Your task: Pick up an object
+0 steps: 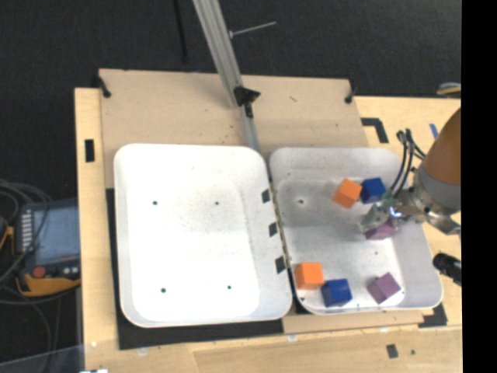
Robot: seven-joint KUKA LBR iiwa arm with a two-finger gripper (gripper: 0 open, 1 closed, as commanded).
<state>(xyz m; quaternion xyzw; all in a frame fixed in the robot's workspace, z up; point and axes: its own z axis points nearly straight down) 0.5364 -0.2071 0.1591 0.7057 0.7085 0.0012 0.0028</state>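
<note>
We see orange cube [348,192] and blue cube [373,188] in right bin [311,165]; arm [443,169] reaches in from right, gripper [380,222] low over purple block [380,230]. Jaw state: can't tell.

We see two bins side by side; the right bin [311,169] holds two blocks [359,190] far and three blocks [338,284] along its near edge

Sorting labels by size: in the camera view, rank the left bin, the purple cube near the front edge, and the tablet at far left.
1. left bin
2. tablet
3. purple cube
</note>
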